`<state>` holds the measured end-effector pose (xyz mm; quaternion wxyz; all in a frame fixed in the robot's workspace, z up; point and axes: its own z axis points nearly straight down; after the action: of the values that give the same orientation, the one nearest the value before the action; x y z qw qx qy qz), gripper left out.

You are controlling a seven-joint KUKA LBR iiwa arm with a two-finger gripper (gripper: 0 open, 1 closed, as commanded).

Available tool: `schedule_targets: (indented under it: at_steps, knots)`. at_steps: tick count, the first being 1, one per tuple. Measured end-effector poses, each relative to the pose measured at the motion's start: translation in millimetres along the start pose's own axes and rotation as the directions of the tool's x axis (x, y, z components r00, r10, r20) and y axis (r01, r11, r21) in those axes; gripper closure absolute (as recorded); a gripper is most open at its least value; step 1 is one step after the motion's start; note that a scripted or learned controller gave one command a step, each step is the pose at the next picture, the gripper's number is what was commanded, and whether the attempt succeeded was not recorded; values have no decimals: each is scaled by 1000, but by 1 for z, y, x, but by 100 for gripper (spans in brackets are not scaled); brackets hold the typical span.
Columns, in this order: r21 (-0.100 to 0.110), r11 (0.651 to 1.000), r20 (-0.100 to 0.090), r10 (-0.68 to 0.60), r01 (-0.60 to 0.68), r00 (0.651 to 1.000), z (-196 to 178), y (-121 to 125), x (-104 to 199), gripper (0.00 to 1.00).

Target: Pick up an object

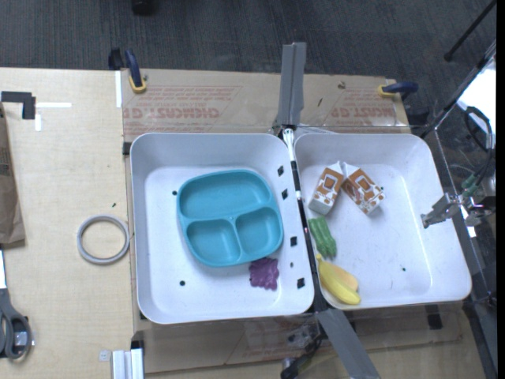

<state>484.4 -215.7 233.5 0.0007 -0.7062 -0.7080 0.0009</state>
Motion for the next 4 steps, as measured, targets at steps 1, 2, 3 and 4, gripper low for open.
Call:
schedule_targets:
  at_steps: [1,2,3,4]
  knots:
    - [0,987,0,159,-159,987,83,89,-6,0]
    - [-3,1000,2,-24,24,1000,63,145,21,0]
    - [-4,1000,2,-24,24,1000,132,156,86,0]
    - [-6,965,3,-261,261,965,140,176,69,0]
